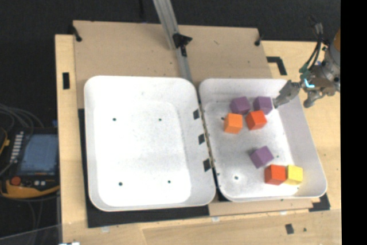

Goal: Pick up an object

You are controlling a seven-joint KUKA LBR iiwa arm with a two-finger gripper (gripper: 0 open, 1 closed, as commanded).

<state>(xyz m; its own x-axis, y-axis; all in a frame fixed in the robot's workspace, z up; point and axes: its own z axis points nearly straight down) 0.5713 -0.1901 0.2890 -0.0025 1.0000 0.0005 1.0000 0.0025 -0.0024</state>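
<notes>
Two white bins sit side by side; the right bin (304, 140) holds seven blocks, with two purple and two orange clustered at its far end. The gripper (298, 93) hovers at that bin's far right edge, fingers spread and holding nothing. The nearest purple block (263, 104) lies just left of the fingertips.

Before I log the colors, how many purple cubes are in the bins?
3, all in the right bin: two side by side near its far edge, one left of the other, and a third lower down, above the red and yellow cubes. None looks hidden.
</notes>
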